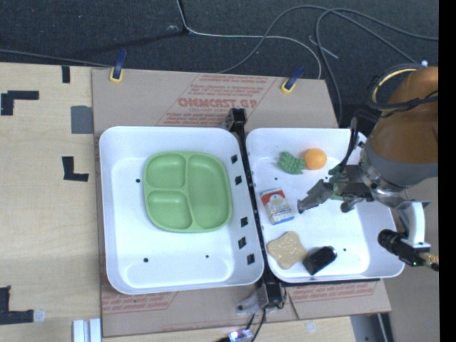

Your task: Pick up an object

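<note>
Approach step. Pincer (308, 203) hangs over right bin (356, 251), centre-right of frame; cannot tell whether apart or together, nothing seen between. Nearest object: small packet (276, 206), just left. Next: descend squarely onto it.

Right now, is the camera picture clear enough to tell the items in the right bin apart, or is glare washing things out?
Camera view: light is even, no harsh glare; the orange ball, green toy and small packet read clearly. The gripper looks soft and dark.
</note>
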`<act>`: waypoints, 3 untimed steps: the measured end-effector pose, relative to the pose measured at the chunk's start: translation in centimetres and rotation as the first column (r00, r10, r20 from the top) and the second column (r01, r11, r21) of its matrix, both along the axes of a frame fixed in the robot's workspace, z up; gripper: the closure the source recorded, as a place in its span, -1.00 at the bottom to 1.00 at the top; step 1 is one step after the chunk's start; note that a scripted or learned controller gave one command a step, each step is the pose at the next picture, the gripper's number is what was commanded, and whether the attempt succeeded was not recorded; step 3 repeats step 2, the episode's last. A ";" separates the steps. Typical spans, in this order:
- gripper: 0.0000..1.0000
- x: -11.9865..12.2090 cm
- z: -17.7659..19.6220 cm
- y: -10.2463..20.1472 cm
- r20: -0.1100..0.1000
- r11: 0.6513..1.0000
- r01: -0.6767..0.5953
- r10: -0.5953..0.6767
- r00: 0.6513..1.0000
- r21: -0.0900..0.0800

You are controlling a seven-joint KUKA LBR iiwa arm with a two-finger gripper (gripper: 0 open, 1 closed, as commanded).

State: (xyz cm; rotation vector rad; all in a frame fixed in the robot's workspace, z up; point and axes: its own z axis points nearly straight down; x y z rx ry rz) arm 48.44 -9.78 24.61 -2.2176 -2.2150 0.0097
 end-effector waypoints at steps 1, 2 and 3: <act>-1.00 0.2 0.4 0.0 0.008 1.000 -0.002 0.002 1.000 -0.001; -1.00 -0.1 -6.0 -0.2 0.000 1.000 -0.001 0.001 1.000 0.000; -1.00 -0.1 -6.0 -0.2 0.000 1.000 -0.001 0.001 1.000 0.000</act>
